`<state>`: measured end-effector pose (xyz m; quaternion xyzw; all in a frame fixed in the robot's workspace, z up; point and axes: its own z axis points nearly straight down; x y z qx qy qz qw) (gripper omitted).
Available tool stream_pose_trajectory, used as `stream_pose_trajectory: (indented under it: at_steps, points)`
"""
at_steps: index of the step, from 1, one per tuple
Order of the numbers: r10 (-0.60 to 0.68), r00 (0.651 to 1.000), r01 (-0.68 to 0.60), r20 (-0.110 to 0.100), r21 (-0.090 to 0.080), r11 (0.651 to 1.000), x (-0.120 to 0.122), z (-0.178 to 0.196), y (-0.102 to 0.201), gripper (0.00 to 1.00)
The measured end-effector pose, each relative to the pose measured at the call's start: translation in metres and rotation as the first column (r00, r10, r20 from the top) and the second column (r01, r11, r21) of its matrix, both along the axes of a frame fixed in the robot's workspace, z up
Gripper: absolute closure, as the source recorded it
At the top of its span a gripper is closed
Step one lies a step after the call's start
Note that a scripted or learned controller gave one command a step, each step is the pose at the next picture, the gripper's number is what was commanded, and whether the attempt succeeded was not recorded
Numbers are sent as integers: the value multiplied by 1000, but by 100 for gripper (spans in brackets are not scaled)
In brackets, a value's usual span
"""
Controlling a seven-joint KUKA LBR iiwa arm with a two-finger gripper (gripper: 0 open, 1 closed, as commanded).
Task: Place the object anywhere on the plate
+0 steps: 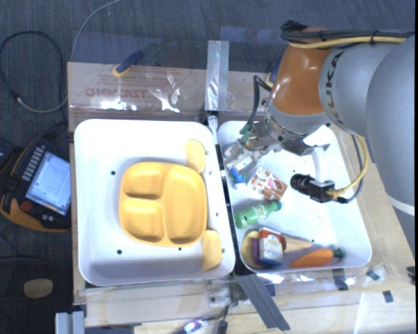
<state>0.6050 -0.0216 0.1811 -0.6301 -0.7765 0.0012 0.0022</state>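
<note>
right white plastic bin (348,218), near edge, about 6 o'clock: a small yellow bowl (249,252) holding a red-and-white carton with a blue base (269,248); an orange plastic carrot (313,257) lies just beside it toward 3 o'clock, green tip pointing right. a tan cone-shaped piece (292,241) lies between carton and carrot.

mid bin: green plastic bottle (256,213) on its side, toward the divider. just past it, toward 12 o'clock, a small white packet with red-orange print (267,184), tilted.

left white bin (97,186): yellow three-compartment plastic plate (164,202) at centre. two pale yellow oval pieces touch its rim, one at 1 o'clock (194,154), one at 5 o'clock (211,248).

far end of right bin, near the divider: gripper (238,160) low over the bin floor, orange-banded grey arm (303,82) above it. whether the fingers are spread or pressed together, cannot tell; the metal parts blur together. nothing clearly between them.

black cylindrical fitting (312,185) on a yellow cable hangs at 3 o'clock of the packet.
</note>
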Motion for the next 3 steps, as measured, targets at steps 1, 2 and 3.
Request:
stream_pose_trajectory:
  at_steps: [1,2,3]
  points:
    - [-1,1000,1,-4,2,1000,0,6,0,100]
    - [168,986,-168,0,0,986,-13,12,91,100]
    - [167,986,-167,0,0,986,-13,12,91,0]
